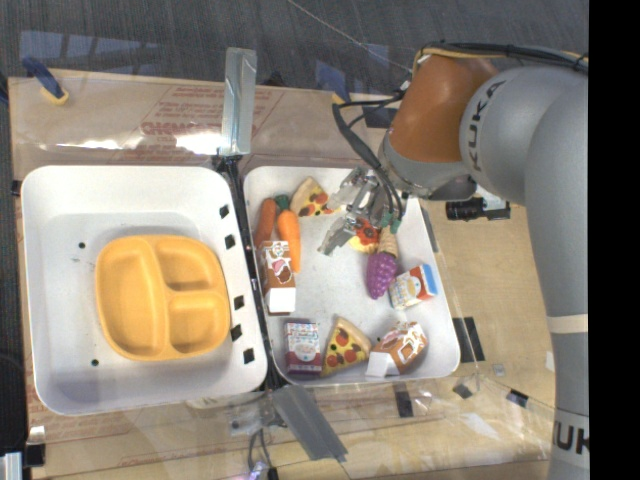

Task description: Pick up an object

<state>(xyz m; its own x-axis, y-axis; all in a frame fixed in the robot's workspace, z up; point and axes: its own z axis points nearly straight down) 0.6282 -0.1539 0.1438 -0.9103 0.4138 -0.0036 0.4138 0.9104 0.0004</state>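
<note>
Gripper (pixel 347 230) low in right bin (pixel 440 313), fingers apart, nothing between them, just above grapes (pixel 380 273)
Grapes lie mid-bin beside a small milk carton (pixel 413 288); carrots (pixel 278 230) and pizza slice (pixel 312 198) toward the far end, a second slice (pixel 347 345) and printed packets (pixel 303 346) at the near end, packet text too small to read. "KUKA" legible on arm (pixel 500 98). Left bin (pixel 50 208) holds a yellow divided tray (pixel 160 295)

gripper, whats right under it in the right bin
The gripper hangs over the right bin, above a small red and yellow toy beside the purple grapes. The fingers cover most of that toy, so its kind is unclear.
</note>
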